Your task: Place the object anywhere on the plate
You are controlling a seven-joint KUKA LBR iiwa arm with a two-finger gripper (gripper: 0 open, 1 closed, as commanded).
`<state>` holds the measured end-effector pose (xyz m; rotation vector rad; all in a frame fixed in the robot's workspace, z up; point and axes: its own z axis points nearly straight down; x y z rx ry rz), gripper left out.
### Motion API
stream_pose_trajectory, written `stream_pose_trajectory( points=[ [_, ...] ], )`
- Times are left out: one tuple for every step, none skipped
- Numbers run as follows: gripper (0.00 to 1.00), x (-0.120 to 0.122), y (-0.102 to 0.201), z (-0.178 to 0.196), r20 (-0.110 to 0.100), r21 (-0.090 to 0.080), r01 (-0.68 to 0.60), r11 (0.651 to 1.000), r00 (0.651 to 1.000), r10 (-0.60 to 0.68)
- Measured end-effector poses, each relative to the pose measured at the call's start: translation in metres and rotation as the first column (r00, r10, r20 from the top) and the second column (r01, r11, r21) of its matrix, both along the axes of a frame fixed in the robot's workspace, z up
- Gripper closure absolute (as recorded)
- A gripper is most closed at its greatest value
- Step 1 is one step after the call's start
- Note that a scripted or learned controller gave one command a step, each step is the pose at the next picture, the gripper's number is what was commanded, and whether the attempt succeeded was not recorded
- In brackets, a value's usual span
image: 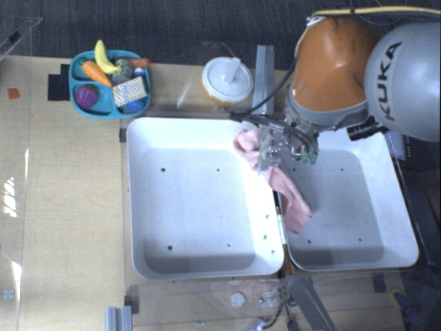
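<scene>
While my gripper point(275, 150) seems clenched on the pink cloth point(282, 185), which drapes across the wall between the two bins point(279, 233), I fear the trailing end could snag there and slip free.

Pink cloth point(279, 181), soft and crumpled, drawn out into a long strip. Upper end bunched near the top of the seam between the two white bins point(200, 254), just beside the pincer point(275, 150); cannot tell whether gripped. Lower end trailing down and to the right across the divider, draped onto the floor of the right bin. Plate not identifiable.
</scene>
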<state>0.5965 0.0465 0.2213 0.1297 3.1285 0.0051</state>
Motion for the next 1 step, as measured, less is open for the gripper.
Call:
stream_pose_trajectory(
  points=[
    [1.00, -0.0053, 0.0539, 0.0126, 0.001, 0.000, -0.085, 0.996, 0.996, 0.085]
  ],
)
